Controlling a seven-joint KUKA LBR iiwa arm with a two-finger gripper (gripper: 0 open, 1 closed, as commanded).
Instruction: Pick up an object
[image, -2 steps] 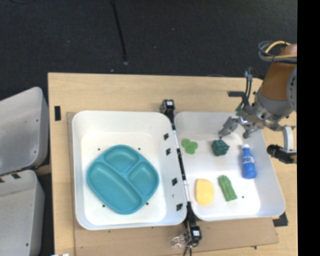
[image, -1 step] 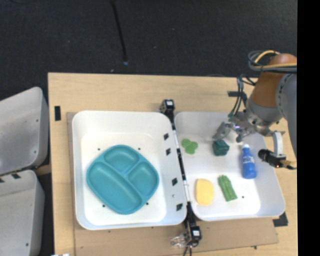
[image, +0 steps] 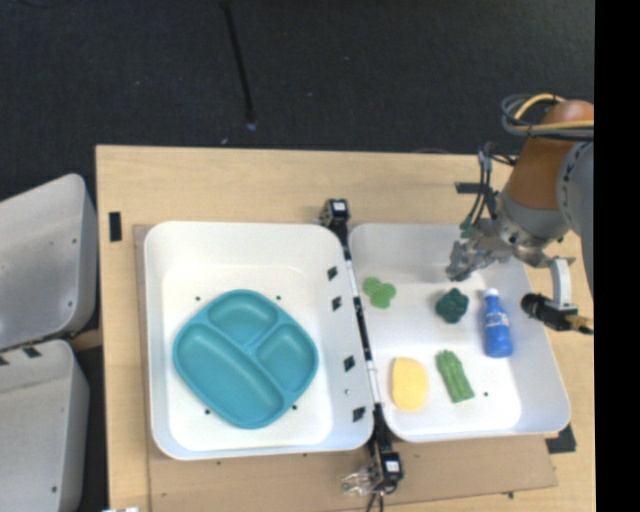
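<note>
The tool (image: 468, 262) hangs low over the far part of the right bin (image: 420, 425); whether it is open or closed I cannot tell, and nothing shows in its grip. Taking the dark green object (image: 452, 305) as landmark: the tool sits just beyond it, so the likeliest pick lies a little toward the camera. The blue bottle (image: 496, 323) stands just right of the landmark, its long axis running near to far. The green strip (image: 454, 376) and yellow piece (image: 408, 383) lie nearer the camera, the light green piece (image: 379, 292) to the left.
</note>
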